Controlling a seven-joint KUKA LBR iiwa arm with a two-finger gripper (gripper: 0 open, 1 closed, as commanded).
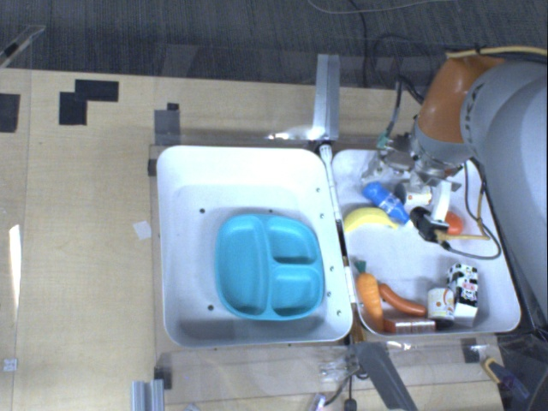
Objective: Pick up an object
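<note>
Bulky grey arm point(514, 135) with an orange band point(445, 101) and black cables.

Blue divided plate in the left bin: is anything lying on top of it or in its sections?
Nothing lies on the blue divided plate; its three sections show bare. It sits flat in the left bin. Whatever might be beneath it is covered.

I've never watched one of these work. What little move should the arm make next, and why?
Probably a short drop straight down. The gripper hangs over the top of the right bin, just above a blue object lying beside a banana. Nothing is visibly between its fingers, so it likely must go lower to grasp.
</note>
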